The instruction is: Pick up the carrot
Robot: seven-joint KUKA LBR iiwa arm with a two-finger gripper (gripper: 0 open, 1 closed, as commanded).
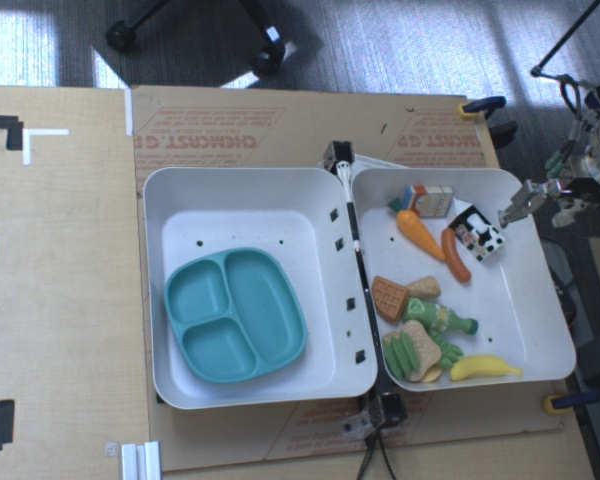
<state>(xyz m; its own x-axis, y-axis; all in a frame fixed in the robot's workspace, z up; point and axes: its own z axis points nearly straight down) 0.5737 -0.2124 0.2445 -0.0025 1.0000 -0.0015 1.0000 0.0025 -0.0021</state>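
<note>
The carrot [418, 232], orange with a green top, lies in the upper part of the right bin [525, 298], pointing down and right. Beside it on the right is a red sausage [456, 254]. My gripper [516, 210] hovers over the right bin's upper right corner, above and right of a black-and-white cow toy [479, 234]. It is well apart from the carrot, with the cow toy and sausage between them. Nothing shows in its grasp.
A small box [433, 200] sits just above the carrot. Lower in the right bin are a waffle [389, 296], a green bottle [443, 318], pea pods [404, 354] and a banana [485, 368]. The left bin [170, 208] holds a teal divided plate [235, 314].
</note>
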